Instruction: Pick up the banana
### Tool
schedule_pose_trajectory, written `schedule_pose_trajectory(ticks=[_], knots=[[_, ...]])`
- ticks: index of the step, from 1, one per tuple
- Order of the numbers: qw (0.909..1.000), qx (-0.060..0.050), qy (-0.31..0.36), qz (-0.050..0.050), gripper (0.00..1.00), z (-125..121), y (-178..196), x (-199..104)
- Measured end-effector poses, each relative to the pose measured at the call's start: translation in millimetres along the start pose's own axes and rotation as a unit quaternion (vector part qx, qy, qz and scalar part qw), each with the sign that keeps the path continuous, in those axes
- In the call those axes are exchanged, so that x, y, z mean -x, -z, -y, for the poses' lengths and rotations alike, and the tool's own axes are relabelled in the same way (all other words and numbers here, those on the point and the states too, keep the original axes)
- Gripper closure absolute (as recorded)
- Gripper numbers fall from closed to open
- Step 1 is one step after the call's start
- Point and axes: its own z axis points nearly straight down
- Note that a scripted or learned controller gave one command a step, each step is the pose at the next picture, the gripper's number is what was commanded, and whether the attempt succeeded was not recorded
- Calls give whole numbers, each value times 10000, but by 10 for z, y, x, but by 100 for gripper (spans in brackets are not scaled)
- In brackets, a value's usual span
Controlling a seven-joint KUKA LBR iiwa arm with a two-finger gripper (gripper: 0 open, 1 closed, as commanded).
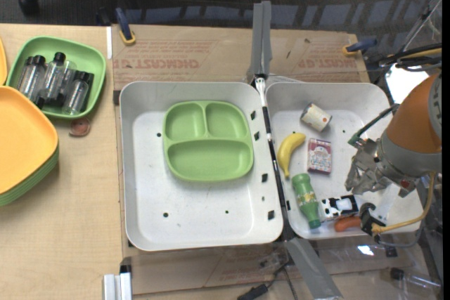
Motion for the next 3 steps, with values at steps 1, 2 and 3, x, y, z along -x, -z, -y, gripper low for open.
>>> schedule_pose_trajectory(ticks=[1, 2, 3], knots=[[9897, -20, -1432, 9, 100, 244, -303, -306], [9567, -13, -2909, 14, 100, 50, -300, -381], [9351, -14, -3544, 14, 100, 242, -302, -305]])
